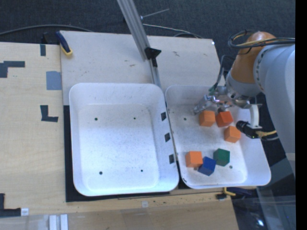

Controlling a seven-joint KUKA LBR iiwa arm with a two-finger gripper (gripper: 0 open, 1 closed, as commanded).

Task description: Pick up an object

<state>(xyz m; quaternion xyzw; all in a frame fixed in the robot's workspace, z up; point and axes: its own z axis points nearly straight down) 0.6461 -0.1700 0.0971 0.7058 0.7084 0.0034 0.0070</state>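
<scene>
In the camera view, we see the gripper (pixel 214 105) low over the upper part of the right bin (pixel 249 176), with the arm (pixel 268 75) reaching in behind it. We cannot tell how the fingers stand; the metal parts there are too small and tangled to read, and nothing shows clamped between them.

Two orange cubes lie right below the fingers: one orange cube (pixel 207 118) looks to be touching or nearly touching the tips, and a second orange cube (pixel 224 118) sits just beside it, on the arm's side. A third orange cube (pixel 232 134) rests a little farther from the fingers, toward the near side of the bin. Well away from the fingers, near the bin's front edge, lie a fourth orange cube (pixel 194 158), a blue cube (pixel 207 166) and a green cube (pixel 221 156), close together. The left bin (pixel 76 128) stands across the dividing rims from the fingers.

We judge the step in hand to be the descent onto the pair of cubes, with no grasp yet made. The next move calls for centring on one cube, since its neighbour crowds it, then closing and lifting straight up.
</scene>
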